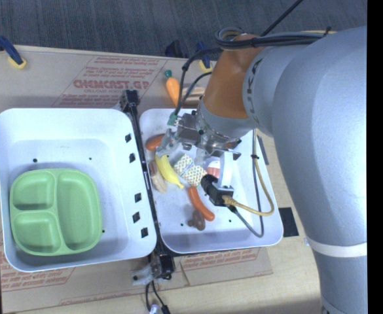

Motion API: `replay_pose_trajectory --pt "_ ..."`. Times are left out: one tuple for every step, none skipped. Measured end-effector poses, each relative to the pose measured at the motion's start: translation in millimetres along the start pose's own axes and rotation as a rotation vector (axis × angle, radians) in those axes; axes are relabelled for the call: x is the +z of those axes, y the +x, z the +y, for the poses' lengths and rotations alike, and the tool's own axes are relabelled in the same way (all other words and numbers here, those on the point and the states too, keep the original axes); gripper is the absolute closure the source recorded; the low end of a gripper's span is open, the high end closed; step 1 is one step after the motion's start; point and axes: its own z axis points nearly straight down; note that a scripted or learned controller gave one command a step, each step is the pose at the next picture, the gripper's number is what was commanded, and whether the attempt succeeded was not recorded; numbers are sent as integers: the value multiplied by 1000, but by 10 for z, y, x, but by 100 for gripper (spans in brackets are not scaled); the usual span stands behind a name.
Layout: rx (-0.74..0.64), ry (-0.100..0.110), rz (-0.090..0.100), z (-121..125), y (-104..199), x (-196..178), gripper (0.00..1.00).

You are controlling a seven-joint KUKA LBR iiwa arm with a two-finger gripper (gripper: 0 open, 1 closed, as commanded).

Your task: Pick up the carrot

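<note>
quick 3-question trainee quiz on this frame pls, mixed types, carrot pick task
1. True or false: the carrot lies inside the right bin.
2. Which bin holds the green plate? A) left bin B) right bin C) neither
3. Fill in: the yellow toy under the arm, near the right bin's left wall, is a ____.

Key
1. False: it lies on the cardboard just beyond that bin's far rim.
2. A.
3. Banana. It lies beside a checkered block, with a sausage a little nearer the camera.
</note>
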Motion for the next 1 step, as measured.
replay_pose_trajectory --pt "340 -4 4 292 -531 963 0"
